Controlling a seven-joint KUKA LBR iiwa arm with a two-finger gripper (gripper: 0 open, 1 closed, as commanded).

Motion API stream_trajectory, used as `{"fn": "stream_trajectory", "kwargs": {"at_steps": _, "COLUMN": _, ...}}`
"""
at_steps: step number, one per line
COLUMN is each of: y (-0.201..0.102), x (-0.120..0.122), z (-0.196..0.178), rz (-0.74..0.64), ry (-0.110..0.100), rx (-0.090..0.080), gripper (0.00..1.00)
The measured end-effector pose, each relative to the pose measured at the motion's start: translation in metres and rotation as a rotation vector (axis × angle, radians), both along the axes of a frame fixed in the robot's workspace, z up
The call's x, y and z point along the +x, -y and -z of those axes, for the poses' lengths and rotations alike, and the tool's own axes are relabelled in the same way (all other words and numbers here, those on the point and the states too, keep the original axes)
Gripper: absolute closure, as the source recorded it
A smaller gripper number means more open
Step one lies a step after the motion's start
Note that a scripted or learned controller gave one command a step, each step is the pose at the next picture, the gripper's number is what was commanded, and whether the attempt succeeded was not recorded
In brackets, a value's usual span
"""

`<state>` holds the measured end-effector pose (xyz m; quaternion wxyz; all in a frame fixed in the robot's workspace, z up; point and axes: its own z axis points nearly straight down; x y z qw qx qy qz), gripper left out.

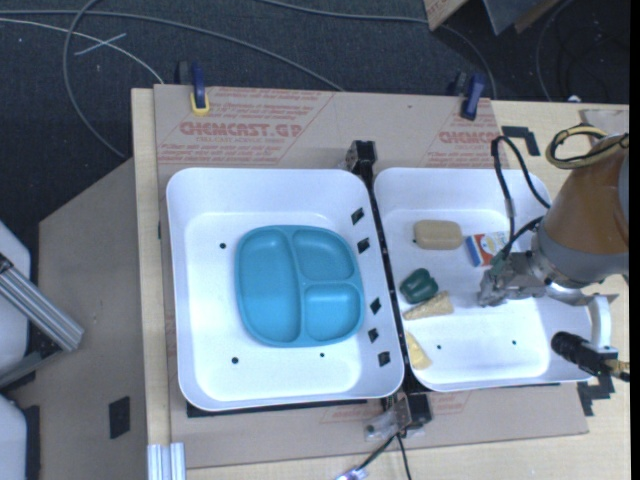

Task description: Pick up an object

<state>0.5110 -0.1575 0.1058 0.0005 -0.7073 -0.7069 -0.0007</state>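
Right bin [470,363], near left corner: yellow wedge [416,350]. Farther in, pale cheese-like slice [428,308], green object [418,286] touching it. Jaws [494,286] low over bin floor just right of these; open or closed, cannot tell, nothing seen held. Far: tan block [438,234], small carton [484,247]. Left bin [200,268] holds blue divided plate [300,285].

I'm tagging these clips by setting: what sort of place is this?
Most likely a robotics lab bench: two white bins on a board held by clamps, loose cables on dark carpet, and the grey arm reaching in over small objects.
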Motion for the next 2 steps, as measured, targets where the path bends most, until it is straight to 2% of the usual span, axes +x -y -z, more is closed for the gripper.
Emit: {"fn": "stream_trajectory", "kwargs": {"at_steps": 2, "y": 0.003, "x": 0.003, "z": -0.118, "rz": -0.002, "ry": 0.007, "rx": -0.004, "gripper": 1.0}}
